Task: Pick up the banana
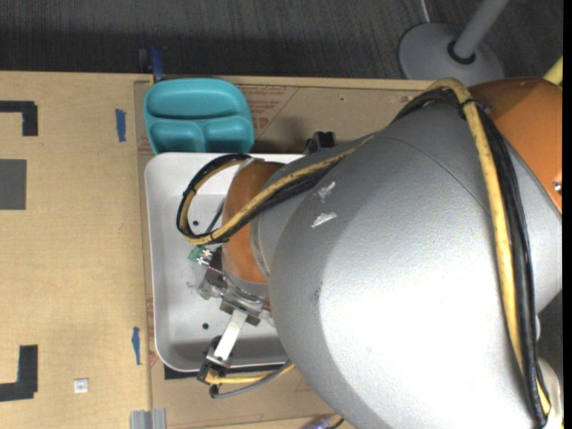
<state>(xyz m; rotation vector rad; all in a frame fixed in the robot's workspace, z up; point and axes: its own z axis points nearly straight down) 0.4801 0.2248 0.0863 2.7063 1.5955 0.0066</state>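
Teal container [197, 114] just beyond white bin [166, 239]; blue tape marks [121, 124] on tan bench [71, 239].

Big grey arm [402, 266], smooth and rounded. Orange band [243, 217] above the wrist. Yellow and black cables [268, 186] loop along it.

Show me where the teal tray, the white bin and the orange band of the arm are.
teal tray [198, 113]: camera view, on its top surface.
white bin [167, 239]: camera view, on its bare left floor.
orange band [243, 206]: camera view, on its visible left side.
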